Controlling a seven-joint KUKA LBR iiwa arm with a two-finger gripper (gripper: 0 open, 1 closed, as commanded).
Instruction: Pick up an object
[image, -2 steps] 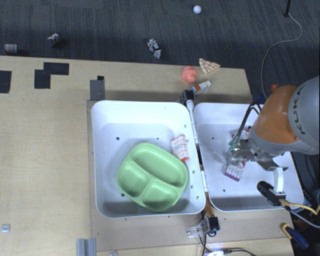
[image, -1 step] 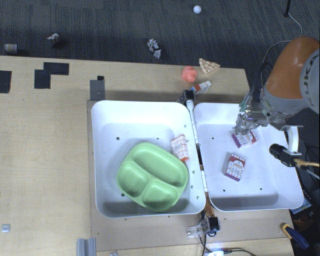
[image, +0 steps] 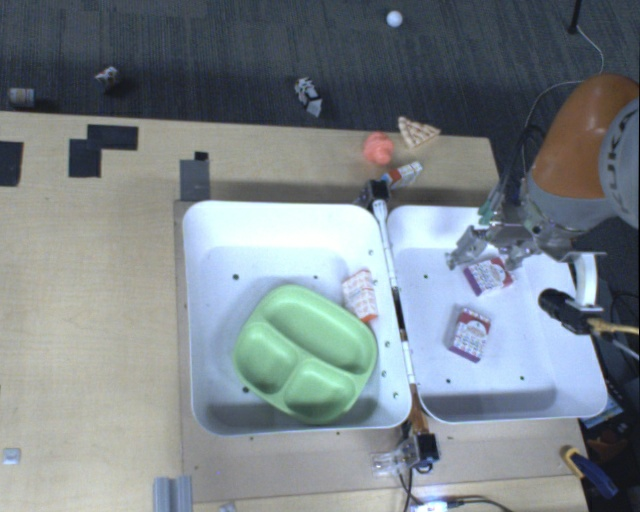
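Right bin, gripper over small packet

Gripper (image: 490, 252) hung low in the right bin (image: 520, 395), just above a small red-and-white packet (image: 487, 275); whether it was clenched could not be told. Judged best: descend squarely, centred on packet.

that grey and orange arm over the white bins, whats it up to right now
The arm is reaching in over the right bin, with its claw low above a small red and white packet near the bin's back. A second similar packet lies nearer the middle of that bin. The left bin holds a green divided tray and another small packet beside it. Nothing looks lifted yet.
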